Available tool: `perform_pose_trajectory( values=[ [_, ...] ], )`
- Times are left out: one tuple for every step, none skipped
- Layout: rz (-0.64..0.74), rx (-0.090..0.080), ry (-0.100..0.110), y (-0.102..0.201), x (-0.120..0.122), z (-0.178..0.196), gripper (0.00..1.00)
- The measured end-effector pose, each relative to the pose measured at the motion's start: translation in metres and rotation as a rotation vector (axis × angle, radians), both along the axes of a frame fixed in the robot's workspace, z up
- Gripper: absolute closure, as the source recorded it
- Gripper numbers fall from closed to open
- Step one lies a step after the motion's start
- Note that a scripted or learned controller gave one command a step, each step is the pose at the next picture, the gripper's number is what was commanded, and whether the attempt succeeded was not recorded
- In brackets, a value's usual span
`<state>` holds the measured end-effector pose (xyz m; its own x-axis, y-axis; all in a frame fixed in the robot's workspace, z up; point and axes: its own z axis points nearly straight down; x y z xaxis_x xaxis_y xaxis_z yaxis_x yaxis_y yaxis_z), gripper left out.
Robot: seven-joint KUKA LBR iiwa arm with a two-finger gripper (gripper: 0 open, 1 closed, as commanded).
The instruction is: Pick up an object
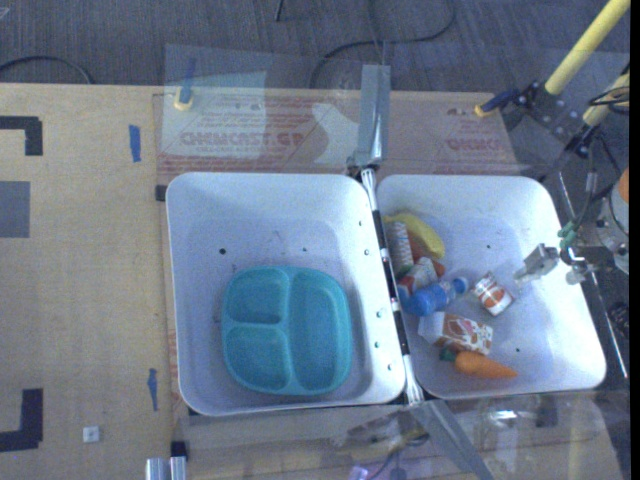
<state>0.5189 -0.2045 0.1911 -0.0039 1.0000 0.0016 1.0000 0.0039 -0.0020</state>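
Your gripper [540, 261] hangs over the right bin [575, 363], near its right wall, w/ the small red-and-white can [491, 294] just beside it; I can't tell if the jaws are spread or pressed together, too small & blurry. Go for that can, since it lies a bit apart from the pile: banana [425, 234], blue bottle [437, 296], juice box [465, 332], carrot [485, 368]. Come straight down, center the jaws on it, don't bump the bin wall.

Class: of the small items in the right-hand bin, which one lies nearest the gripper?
The small red-and-white can: it sits just left of the gripper, while the carrot, blue bottle and banana lie farther off.
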Motion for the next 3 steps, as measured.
perform_pose_trajectory(
  values=[
    [-0.018, -0.001, -0.002, 0.037, 0.008, -0.096, 0.00],
    [-0.022, 0.000, -0.002, 0.035, 0.008, -0.088, 1.00],
    [-0.102, -0.002, 0.000, 0.140, 0.090, -0.008, 1.00]
  ],
)
